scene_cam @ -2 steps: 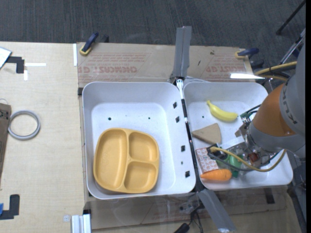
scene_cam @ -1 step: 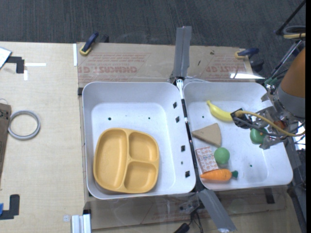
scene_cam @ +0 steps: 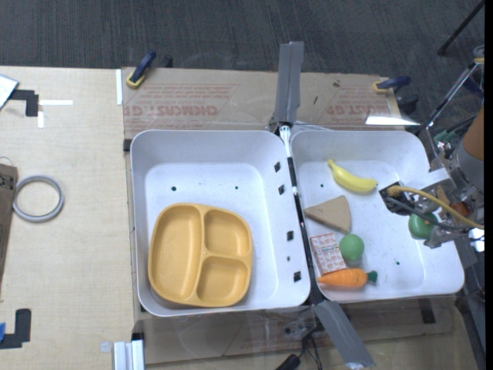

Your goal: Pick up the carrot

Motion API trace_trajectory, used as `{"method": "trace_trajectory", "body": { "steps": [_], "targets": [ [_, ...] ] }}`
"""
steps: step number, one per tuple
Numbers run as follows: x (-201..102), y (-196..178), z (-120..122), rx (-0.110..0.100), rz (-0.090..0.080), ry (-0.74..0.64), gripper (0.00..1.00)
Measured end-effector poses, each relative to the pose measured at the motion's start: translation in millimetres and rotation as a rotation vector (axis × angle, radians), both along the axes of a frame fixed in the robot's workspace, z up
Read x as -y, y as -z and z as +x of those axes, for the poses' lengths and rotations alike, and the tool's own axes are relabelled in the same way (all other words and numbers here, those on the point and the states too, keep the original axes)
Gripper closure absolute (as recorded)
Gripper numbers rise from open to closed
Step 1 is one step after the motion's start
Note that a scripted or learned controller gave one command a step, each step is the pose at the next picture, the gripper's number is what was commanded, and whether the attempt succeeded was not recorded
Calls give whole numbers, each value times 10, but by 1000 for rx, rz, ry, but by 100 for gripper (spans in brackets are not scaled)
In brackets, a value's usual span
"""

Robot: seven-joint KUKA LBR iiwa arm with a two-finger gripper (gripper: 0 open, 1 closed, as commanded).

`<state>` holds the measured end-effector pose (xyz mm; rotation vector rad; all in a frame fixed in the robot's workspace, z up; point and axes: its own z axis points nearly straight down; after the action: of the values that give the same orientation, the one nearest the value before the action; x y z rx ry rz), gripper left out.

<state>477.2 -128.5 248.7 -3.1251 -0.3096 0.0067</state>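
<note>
Camera view: carrot (scene_cam: 344, 278) lies untouched at lower edge of right bin (scene_cam: 400, 284), lower centre-right of frame, beside small card (scene_cam: 326, 253) and green ball (scene_cam: 352, 246). Gripper (scene_cam: 420, 206) at right side of frame, well apart from carrot; cannot tell its state. Pick not yet begun, by my reckoning. Left bin (scene_cam: 200, 156) holds yellow divided plate (scene_cam: 201, 254). Tape roll (scene_cam: 36, 198) on pale bench (scene_cam: 69, 284), dark carpet (scene_cam: 192, 14) along top

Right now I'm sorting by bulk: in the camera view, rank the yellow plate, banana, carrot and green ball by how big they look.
1. Yellow plate, by far.
2. Banana and carrot: look alike, unranked.
3. Green ball, smallest.
</note>
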Motion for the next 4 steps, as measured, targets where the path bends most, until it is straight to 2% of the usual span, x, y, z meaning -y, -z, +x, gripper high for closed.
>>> {"method": "trace_trajectory", "body": {
  "steps": [1, 2, 3, 4],
  "targets": [
    [-60, -856, 9, 1, -2, -8, 100],
    [-231, -1093, 509, -1, -2, -84, 100],
    [-331, -1085, 857, 0, -3, -6, 100],
    [-459, -1230, 1243, 1, -2, -39, 100]
  ]
}}
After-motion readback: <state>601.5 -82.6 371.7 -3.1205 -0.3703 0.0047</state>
